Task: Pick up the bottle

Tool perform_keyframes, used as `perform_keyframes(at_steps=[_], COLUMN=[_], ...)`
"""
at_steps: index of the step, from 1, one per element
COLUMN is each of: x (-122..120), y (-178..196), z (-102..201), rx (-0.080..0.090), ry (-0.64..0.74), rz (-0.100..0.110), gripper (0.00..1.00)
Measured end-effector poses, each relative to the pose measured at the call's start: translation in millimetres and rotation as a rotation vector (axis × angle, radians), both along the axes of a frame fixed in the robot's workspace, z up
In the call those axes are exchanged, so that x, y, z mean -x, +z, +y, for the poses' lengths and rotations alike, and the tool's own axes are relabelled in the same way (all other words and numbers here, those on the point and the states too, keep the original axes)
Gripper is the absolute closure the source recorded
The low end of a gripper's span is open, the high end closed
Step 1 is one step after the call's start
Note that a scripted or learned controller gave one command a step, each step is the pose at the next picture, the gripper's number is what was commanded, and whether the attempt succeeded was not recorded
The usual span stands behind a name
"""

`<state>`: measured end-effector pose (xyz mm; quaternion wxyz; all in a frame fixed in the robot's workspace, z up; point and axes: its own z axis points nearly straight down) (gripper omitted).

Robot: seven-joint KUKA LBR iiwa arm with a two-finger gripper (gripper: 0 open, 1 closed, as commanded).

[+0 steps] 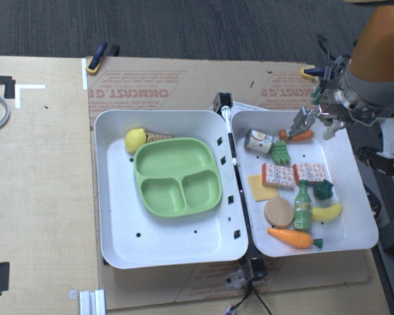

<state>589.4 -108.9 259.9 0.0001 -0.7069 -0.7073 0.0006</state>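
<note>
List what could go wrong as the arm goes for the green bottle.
1. Crowding: the bottle lies packed among the banana, the round cracker and the big carrot, so the fingers may snag a neighbour.
2. The gripper hovers by the small carrot, well off the bottle, so closing here would miss.

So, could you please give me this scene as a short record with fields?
target: green bottle, lying in the right bin
beside target: banana, round cookie, large carrot
gripper: over the right bin's far edge, near a small carrot, apart from the bottle
left bin: green divided plate, lemon
</note>
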Motion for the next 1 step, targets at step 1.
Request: perform_keyframes(at_steps=[1], x=[-0.3], y=[9.4], z=[-0.5], rx=[0.001], ry=[0.000], rz=[0.000], gripper=[1.00])
